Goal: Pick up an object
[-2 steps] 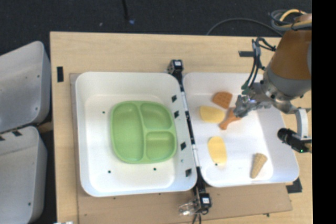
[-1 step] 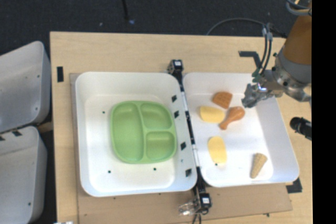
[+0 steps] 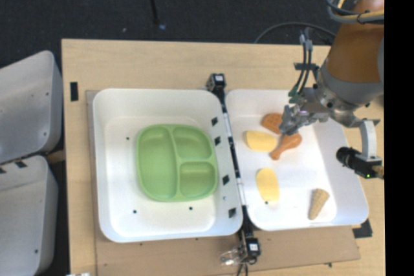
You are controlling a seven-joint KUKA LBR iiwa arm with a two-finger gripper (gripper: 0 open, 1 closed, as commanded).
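Gripper hung low over orange drumstick-shaped toy in right white bin, couldn't tell how its grip stood, green divided plate lay in left white bin

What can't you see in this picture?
- Gripper, camera view: too small and dark to tell how it is set.
- Orange toy: the gripper covers its middle, so its shape is unclear.
- Arm: cut off by the right edge.
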